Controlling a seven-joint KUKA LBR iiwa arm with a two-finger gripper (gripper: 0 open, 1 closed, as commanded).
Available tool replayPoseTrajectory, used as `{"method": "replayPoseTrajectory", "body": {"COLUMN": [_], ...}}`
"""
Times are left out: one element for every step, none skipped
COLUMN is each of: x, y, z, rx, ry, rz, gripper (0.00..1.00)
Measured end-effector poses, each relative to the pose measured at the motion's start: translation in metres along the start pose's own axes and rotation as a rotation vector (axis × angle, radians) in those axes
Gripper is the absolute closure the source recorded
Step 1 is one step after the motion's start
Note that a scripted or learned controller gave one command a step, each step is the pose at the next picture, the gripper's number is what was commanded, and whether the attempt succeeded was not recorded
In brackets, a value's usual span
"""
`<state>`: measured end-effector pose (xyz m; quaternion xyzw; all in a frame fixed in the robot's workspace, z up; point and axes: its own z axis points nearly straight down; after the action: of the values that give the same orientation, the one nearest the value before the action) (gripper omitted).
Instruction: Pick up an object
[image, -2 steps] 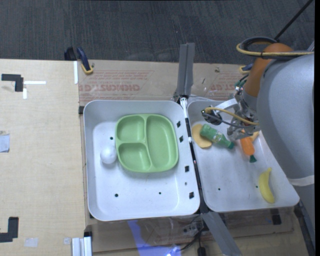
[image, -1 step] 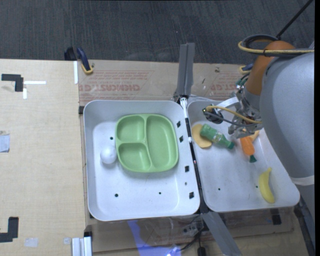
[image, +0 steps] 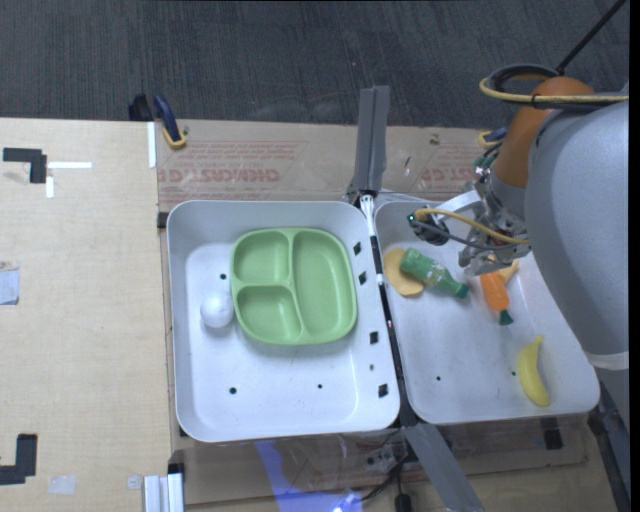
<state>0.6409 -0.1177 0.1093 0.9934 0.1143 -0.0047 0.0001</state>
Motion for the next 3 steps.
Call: {"method": "replayPoseTrajectory", "body": {"x": [0.011, 0.011, 0.008], "y": [-0.002, -0.001, -0.023], "z": [0.018, 0.010, 0.018], "rx": [0.000, 0.001, 0.001], "ry": [0.006, 0.005, 0.006], "rz": [0.025, 0.027, 0.025], "gripper": [1.00, 1.00, 1.00]}}
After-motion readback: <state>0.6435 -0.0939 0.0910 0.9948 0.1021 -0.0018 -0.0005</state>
